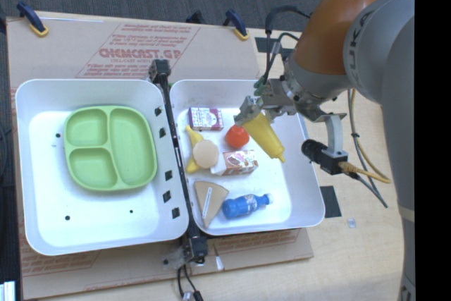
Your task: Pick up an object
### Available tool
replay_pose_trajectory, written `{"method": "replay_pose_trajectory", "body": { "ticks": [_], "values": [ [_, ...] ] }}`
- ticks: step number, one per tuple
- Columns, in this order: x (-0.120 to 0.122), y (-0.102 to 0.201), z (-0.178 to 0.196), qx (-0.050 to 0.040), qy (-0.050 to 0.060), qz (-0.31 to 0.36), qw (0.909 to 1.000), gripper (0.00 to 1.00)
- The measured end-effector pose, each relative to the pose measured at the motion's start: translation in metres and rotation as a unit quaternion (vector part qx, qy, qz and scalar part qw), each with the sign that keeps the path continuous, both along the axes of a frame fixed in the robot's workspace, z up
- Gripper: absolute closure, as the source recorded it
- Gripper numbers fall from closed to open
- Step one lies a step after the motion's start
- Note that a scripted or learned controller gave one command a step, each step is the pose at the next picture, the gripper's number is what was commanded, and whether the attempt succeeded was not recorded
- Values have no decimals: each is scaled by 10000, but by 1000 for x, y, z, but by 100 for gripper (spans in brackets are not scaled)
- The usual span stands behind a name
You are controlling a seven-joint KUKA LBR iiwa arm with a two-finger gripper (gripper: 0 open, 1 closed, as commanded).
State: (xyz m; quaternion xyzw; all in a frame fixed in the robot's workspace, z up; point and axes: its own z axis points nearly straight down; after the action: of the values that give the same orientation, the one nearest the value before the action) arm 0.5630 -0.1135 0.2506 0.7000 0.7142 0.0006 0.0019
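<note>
Camera view looking down at a slant on the worktop [141, 46], covered by printed cardboard under two white bins sitting side by side. Reaching in from the right: grey arm [380, 39] with its orange band, bending down over the right bin [306, 183]. Lying flat in the left bin [35, 173]: green divided plate [111, 146], three compartments facing up.

Hanging over the upper right part of the right bin: claw [255, 111], with a yellow squeeze bottle [266, 136] slanting out from under it, upper end sitting at the fingers, lower end pointing down-right toward the bin's right wall. Looking pinched on the bottle's top, though hard to confirm, the fingers being mostly hidden by the wrist.

Resting just left of the bottle and touching or nearly touching it: red tomato [237, 137]. Lying near the bin's upper left: small red-and-white carton [206, 118]. Sitting below the tomato: another small carton [235, 163], tilted, with a beige round item [206, 154] just beside it on the left. Peeking out along the left wall behind that round item: yellow banana [192, 143]. Lying near the bin's lower edge: tan wedge [209, 199] and, just to its right, a blue bottle [244, 205] on its side.

Clamping the cardboard's top edge: blue-and-yellow clips [32, 17].
</note>
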Motion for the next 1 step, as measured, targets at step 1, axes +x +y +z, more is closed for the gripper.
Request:
{"method": "replay_pose_trajectory", "body": {
  "ticks": [1],
  "values": [
    [11,58,-60,15,45,-68,10000,100]
  ]
}}
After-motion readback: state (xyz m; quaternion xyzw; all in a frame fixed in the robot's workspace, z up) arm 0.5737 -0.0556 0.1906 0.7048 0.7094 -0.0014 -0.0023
